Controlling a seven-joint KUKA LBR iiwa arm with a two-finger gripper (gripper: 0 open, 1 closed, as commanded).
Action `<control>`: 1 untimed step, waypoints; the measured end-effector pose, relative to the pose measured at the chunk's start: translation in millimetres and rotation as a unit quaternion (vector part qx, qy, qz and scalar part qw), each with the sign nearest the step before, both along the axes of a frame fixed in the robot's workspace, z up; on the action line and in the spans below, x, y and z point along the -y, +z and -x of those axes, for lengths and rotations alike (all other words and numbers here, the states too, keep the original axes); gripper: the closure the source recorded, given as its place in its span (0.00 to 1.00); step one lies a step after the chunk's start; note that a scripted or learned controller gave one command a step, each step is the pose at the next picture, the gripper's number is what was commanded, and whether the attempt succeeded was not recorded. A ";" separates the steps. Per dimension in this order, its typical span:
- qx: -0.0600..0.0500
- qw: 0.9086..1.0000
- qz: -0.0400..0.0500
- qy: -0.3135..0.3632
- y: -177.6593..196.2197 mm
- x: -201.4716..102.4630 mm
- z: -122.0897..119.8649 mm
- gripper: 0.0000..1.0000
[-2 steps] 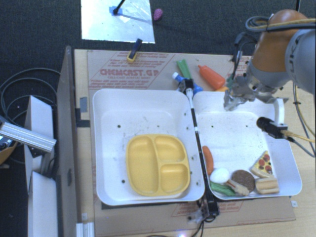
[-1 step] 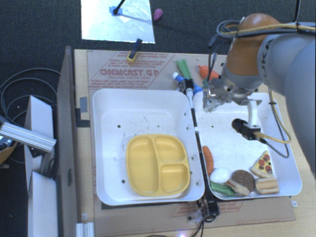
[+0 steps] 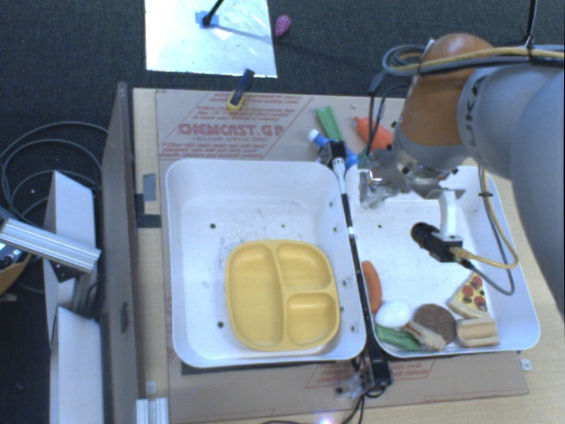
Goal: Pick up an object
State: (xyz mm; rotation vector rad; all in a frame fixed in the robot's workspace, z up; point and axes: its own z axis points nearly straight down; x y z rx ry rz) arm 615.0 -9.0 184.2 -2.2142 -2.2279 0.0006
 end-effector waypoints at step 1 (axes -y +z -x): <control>0.000 1.000 0.000 0.000 0.0 -12.9 6.5 1.00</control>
